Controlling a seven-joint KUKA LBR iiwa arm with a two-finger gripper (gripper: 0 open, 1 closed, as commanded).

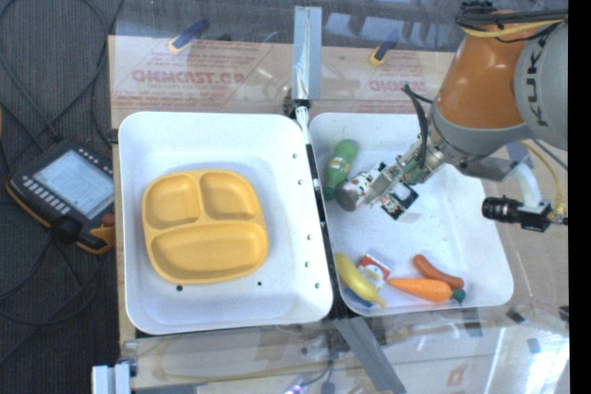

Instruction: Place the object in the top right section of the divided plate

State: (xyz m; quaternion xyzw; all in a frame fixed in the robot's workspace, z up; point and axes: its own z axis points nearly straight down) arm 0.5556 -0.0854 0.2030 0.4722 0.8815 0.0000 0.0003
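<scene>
Currently gripper [377,189] is hovering, jaw state unclear | green bottle [339,167] lying just left of it | probably light, stiff, slick; grasping across its body | plate [204,224] sitting far left

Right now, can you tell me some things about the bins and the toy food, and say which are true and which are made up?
1. The yellow plate lies in the left bin. True.
2. The banana sits on the plate. False: it lies in the right bin, near the front.
3. The carrot lies in the right bin. True.
4. The green bottle is in the left bin. False: it is in the right bin, by the divider.
</scene>
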